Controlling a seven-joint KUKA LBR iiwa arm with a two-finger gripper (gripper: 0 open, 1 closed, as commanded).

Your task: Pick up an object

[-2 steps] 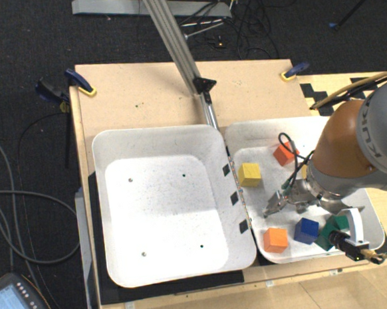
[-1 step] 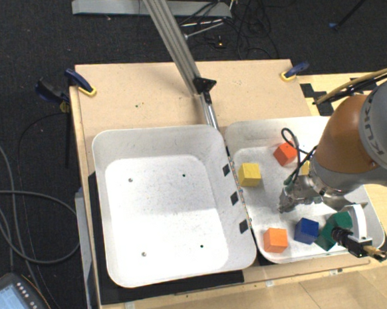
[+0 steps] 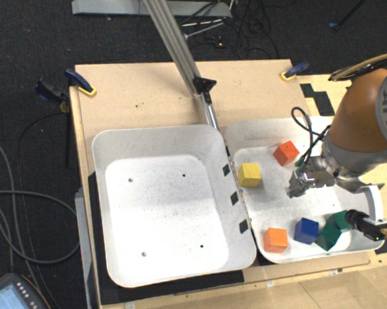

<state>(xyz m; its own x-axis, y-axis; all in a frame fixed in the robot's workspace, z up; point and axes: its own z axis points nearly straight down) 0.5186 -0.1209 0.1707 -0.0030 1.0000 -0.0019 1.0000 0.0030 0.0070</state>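
Blocks are lying loose in the right bin point(image 3: 258, 131), none chosen yet, and the gripper point(image 3: 296, 188) is hovering between the red block point(image 3: 287, 152) and blue block point(image 3: 306, 230), jaw state unreadable, so a descent here risks closing on bare floor.

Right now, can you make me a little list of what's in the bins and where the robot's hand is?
left bin: no blocks in it
right bin: five blocks
yellow block: near the divider
red-orange block: far side
orange block: near edge
blue block: beside the green block
gripper: over the right bin, among the blocks
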